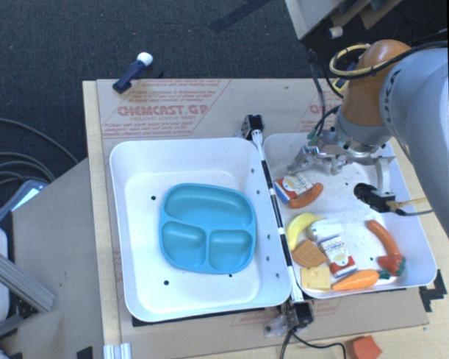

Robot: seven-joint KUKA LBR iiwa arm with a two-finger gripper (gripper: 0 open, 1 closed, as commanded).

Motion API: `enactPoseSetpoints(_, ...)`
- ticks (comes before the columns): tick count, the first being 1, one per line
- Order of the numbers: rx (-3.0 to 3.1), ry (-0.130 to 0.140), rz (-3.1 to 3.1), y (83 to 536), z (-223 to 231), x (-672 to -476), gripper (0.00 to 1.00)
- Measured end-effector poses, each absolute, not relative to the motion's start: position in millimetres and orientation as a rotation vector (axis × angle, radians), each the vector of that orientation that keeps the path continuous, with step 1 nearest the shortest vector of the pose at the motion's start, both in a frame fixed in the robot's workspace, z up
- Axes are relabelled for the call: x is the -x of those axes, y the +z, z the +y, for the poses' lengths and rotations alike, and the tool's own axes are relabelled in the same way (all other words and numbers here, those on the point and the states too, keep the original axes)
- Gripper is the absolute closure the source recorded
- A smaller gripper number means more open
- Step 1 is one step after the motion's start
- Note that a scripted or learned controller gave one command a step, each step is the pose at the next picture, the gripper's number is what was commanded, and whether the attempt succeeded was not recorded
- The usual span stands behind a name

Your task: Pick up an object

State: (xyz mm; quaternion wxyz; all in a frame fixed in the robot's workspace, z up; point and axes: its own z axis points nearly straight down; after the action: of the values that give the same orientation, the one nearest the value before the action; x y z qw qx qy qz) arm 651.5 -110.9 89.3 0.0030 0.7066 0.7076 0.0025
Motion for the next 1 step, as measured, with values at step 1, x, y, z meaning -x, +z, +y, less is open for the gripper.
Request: enactPoseSetpoints(1,-2.215,0.010,2.214,89.9,-101.0,-631.0,0.00)
